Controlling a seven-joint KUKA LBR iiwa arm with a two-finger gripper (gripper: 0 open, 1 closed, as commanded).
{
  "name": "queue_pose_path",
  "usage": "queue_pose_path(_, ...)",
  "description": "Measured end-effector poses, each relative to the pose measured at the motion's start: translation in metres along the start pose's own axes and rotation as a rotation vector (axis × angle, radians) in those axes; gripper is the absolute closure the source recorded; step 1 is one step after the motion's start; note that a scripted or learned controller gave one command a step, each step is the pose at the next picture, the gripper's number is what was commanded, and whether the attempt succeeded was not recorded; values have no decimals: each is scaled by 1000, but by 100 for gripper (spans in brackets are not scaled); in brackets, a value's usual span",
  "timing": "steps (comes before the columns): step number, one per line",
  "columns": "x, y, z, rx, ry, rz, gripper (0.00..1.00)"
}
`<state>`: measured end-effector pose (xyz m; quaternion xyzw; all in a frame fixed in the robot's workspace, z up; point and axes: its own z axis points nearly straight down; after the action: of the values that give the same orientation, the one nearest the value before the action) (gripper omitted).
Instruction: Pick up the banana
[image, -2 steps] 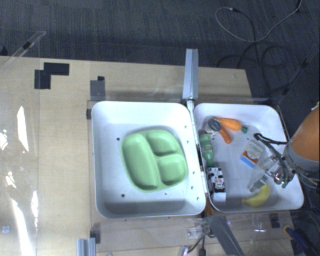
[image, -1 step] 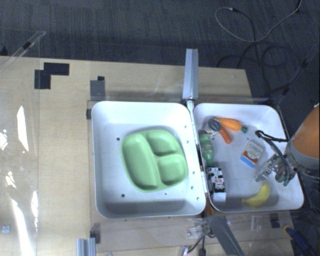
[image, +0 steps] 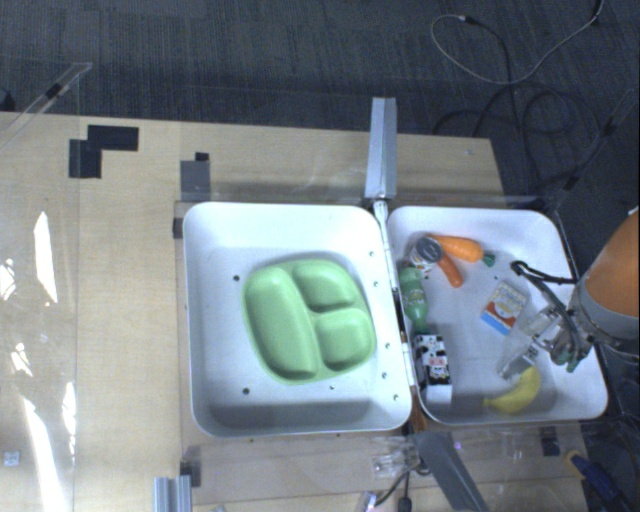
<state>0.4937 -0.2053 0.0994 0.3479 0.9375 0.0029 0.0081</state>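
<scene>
The banana lies in the right-hand bin, down in its near corner toward the arm's side, resting flat on the white floor with its curve bowing toward the front wall. The tool hangs just above and beside it, close to the upper end of the fruit; from here the metal parts blur together and I cannot tell how it is set, though nothing is caught in it. Further back in the same bin sit a carrot, a green bottle, a small card packet and a black-and-white box, all well clear of the fruit. The left bin holds a green divided tray. I would judge the banana light and fairly smooth-skinned, likely to roll or skid on the slick plastic if nudged sideways. The best hold looks to be across the thick middle, squeezing the narrow way, since the front wall stands close behind it and crowds any approach from that side.
</scene>
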Motion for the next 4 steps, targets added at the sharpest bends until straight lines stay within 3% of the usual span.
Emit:
queue_pose_path(1,-1,1,-10,-3,-3,5,100)
queue_pose_path(2,-1,1,-10,-3,-2,5,0)
queue_pose_path(3,3,-3,11,8,5,369,0)
queue_pose_path(4,1,-1,10,3,0,-98,0)
